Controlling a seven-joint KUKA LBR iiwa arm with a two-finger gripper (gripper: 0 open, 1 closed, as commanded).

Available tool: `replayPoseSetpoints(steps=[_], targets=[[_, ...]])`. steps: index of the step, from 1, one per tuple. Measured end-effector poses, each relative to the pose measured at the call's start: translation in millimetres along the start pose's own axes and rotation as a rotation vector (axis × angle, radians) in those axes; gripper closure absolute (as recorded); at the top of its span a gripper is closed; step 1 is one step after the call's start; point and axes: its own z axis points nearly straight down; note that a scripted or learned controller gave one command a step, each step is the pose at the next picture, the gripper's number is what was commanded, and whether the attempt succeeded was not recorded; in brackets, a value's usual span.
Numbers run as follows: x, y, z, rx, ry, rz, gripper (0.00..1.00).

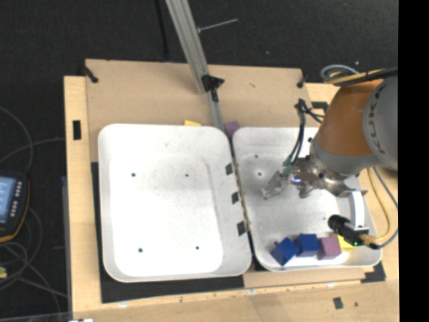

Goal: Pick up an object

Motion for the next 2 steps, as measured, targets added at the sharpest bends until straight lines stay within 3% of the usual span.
replayPoseSetpoints(steps=[1,2], targets=[[-37.6,-43.5,75.7,-0.01,-0.001,0.005,0.0],[-37.3,-40.8,62.5,-0.017,-0.003,0.006,1.0]])
